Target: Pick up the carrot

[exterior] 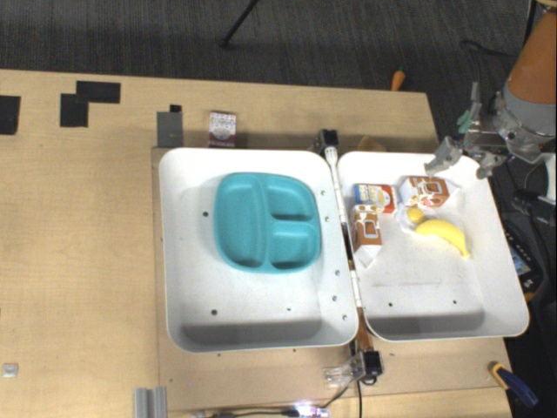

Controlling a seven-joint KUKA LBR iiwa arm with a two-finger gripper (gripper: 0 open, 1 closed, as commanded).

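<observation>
Carrot (415, 217): could not make out for sure. Best match was small orange bit in right bin (435, 307), wedged between packet (426, 192) and banana (444, 234). Too little showed to read long axis or pointing.

Gripper (459, 162) hung over bin's far rim, at 1 o'clock from orange bit. Fingers looked spread, nothing between them. Left finger tip near packet, contact unclear.

Two cartons (370, 212) at 9 o'clock from bit. Teal tray (265, 220) lay in left bin (187, 259).
</observation>
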